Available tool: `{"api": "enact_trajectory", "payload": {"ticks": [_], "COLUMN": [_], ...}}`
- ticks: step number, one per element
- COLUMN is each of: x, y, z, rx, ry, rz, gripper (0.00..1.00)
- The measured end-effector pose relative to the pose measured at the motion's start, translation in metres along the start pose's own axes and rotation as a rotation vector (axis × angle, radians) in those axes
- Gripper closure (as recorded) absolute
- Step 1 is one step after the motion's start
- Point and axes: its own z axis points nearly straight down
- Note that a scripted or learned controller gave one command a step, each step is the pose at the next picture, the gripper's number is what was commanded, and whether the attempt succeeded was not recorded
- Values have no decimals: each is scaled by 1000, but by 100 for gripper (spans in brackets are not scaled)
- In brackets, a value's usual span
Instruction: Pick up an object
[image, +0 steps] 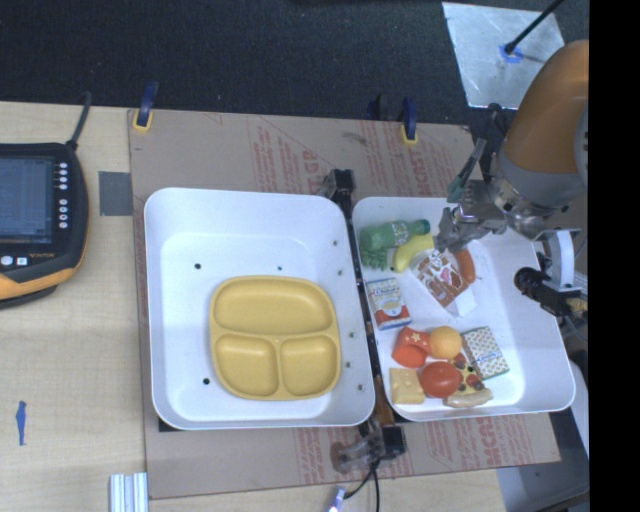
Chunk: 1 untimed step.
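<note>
Camera view from above has the right bin (520, 300) crowded with small things, and the gripper (455, 232) is down low over its upper part, right at the red-and-white packet (442, 277) that lies tilted there with an orange-red piece along its right side. Gripper is touching or just above that packet's top end, and I cannot tell how its jaws stand, so no hold can be called. Just left of the gripper a yellow banana (413, 251) lies at a slant, its upper end against the green bottle (385, 236) lying on its side near the bin's top-left corner. Below those, a small carton (387, 301) with a red lower edge sits by the bin's left wall. Down at the bottom there is a tight cluster: a red pepper (410, 347), an orange ball (445, 342), a red tomato (439, 379), a yellow cheese block (405, 386), and a checkered box (485, 351) to their right. Over in the left bin (180, 300), a yellow tray (273, 335) with 3 compartments rests flat. Both bins sit on brown cardboard on the table (70, 380), and a black-and-orange tablet controller (38, 220) lies at the far left.
</note>
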Motion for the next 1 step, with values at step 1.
{"api": "enact_trajectory", "payload": {"ticks": [1], "x": [-52], "y": [23], "z": [80], "rx": [4], "ry": [-1], "rz": [1], "gripper": [100]}}
